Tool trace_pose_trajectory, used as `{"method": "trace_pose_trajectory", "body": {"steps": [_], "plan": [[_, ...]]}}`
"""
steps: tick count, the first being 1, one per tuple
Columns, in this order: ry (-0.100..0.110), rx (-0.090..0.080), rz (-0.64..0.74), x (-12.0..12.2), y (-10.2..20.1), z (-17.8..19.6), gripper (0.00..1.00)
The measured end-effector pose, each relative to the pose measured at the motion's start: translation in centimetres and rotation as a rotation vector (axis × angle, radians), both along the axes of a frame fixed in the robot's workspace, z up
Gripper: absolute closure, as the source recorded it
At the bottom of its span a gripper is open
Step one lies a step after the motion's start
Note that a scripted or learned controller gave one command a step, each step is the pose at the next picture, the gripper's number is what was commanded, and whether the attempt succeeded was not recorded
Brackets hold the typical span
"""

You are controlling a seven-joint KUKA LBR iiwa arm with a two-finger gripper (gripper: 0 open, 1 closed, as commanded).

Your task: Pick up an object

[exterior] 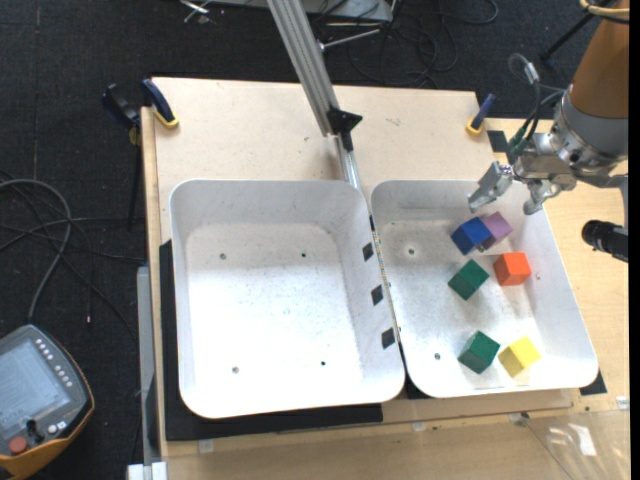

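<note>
Camera view: a slanted look down on a pale desk (260,128) carrying two shallow white bins side by side.
Left bin (200,203): fills the centre-left of the frame, white with fine dark speckles.
Right bin (420,203): centre-right of the frame, holding all six blocks.
Arm (605,78): enters from the upper right edge, orange band above a grey wrist.
Gripper (512,190): over the upper right part of the right bin, its two fingers spread apart with nothing between them, above and just beside the blue and purple blocks.
Blue block (468,236): upper part of the right bin, touching the purple block (496,228) on its right.
Orange block (512,268): just below the purple one, near the bin's right wall.
Dark green block (467,280): left of the orange one.
Second green block (479,351): lower in the bin, beside the yellow block (519,356).
Pendant (35,398): lower left corner, on the dark floor.
</note>
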State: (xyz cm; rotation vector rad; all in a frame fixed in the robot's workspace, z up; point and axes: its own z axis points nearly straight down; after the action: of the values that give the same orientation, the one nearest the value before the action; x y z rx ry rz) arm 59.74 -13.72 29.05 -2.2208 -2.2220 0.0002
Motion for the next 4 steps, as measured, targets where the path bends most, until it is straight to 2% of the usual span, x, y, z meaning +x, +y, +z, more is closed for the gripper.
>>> {"method": "trace_pose_trajectory", "body": {"steps": [1, 2, 3, 4], "plan": [[0.009, 0.002, -0.003, -5.2, -0.6, -13.5, 0.0], [-0.014, 0.004, 0.009, -2.8, -5.5, -17.0, 0.0], [0.001, 0.0, -0.004, -7.2, -7.5, -19.5, 0.0], [-0.006, 0.001, 0.01, -0.6, -1.1, -19.5, 0.0]]}}
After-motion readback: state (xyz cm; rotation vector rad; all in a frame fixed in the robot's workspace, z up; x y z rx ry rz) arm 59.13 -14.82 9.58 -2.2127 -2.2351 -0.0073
